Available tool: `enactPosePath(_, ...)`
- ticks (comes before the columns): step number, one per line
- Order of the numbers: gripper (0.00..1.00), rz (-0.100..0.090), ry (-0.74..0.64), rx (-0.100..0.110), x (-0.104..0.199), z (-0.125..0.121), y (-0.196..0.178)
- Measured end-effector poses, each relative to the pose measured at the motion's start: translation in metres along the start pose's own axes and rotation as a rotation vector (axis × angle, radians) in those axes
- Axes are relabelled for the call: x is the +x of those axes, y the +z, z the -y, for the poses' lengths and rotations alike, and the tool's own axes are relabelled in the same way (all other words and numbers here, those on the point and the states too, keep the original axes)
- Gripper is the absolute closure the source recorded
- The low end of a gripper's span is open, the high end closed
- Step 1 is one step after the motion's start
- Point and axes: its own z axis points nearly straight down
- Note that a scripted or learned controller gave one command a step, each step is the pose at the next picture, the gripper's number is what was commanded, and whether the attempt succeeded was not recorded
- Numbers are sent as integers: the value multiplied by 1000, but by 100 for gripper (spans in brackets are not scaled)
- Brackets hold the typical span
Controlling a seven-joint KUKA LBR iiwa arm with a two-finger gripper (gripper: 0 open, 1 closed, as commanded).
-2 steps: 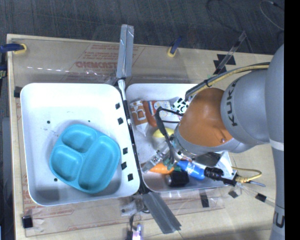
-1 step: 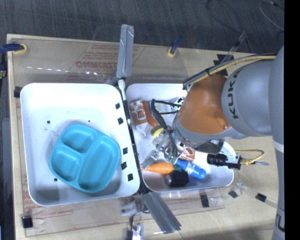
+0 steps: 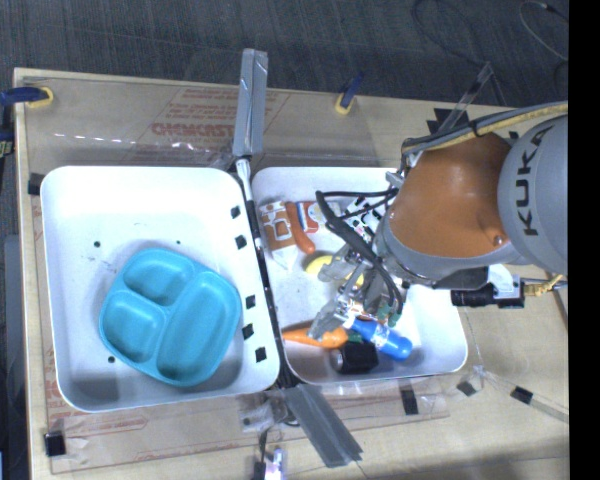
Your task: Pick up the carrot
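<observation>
The carrot is a small orange piece lying near the front edge of the right bin. My gripper hangs low over the bin, right above the carrot's right end, and partly covers it. The view does not show whether it touches the carrot. The grey arm with its orange band reaches in from the right and hides much of the bin's right half.
Beside the carrot lie a blue object and a black one. A yellow item and an orange-and-white package sit further back. The left bin holds a blue divided plate.
</observation>
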Motion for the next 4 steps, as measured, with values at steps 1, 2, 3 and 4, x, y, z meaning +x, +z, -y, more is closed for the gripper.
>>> enactPosePath(1,0,5,-289,1,-4,7,107)
enactPosePath(2,100,1,-292,0,-4,6,99)
enactPosePath(3,0,1,-292,0,-4,6,99)
enactPosePath(4,0,-1,-440,0,-27,55,20)
